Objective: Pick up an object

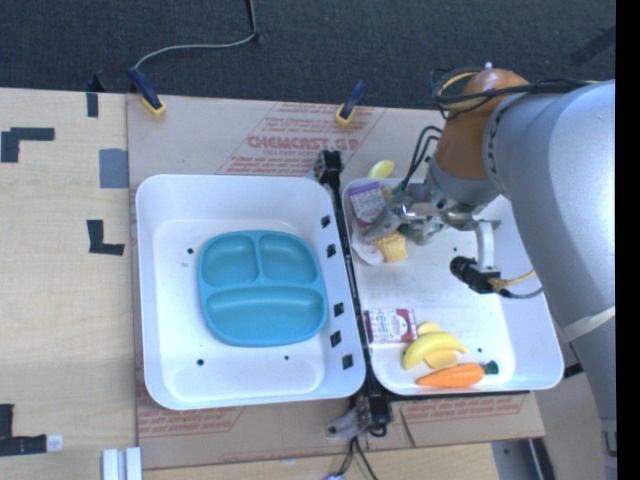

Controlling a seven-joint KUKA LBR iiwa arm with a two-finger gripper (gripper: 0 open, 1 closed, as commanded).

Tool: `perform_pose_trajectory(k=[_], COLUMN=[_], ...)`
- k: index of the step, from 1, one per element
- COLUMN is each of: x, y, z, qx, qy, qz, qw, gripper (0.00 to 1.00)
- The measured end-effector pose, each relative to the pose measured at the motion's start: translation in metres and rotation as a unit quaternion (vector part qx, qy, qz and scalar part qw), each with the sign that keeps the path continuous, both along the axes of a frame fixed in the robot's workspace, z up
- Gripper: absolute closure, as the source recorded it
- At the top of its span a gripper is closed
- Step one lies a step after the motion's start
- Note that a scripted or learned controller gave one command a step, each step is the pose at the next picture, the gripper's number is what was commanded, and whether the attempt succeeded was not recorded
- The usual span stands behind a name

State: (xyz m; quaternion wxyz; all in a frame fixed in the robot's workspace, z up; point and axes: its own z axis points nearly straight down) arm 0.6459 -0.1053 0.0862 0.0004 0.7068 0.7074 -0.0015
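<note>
Several small things lay clustered in the far-left corner of the right bin [520,363], hard against the divider [345,268] between the two bins: a purple-labelled packet [366,200], a yellow block [393,249] just beside it, a pale yellow piece [381,170] a little farther back, and something clear and crumpled that I could not identify. The yellow block looked the likeliest candidate — small, probably light and fairly stiff, with flat sides that would suit a pinch across its width. The packet seemed soft and glossy, so it would likely slip or buckle; taking it by an edge would be a poor bet.

Just to the right of that cluster, away from the divider, hovered the gripper [415,213], low over the pile and near or touching it. Whether its fingers were spread or pressed together could not be told from this slant, and nothing was visibly caught between them.

Farther along the divider toward the near end lay a red-and-white packet [389,324], then a banana [433,348] and a carrot [455,374] — both rounded toys, well apart from the gripper. Across the divider, the left bin [160,298] held a blue divided plate [264,287].
</note>
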Motion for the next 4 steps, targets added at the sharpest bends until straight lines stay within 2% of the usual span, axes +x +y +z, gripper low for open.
perform_pose_trajectory(k=[1,2,3,4], x=[0.015,-0.001,0.017,-0.006], y=[-0.008,0.003,0.003,0.009], z=[0.001,0.0,-0.001,0.021], qx=[0.0053,-0.002,-0.0006,0.0006], qy=[0.017,-0.001,0.014,0.0], qz=[0.002,-0.001,0.0,0.0], qw=[0.9998,1.0,0.9999,1.0], gripper=[0.0,0.0,0.0,0.0])
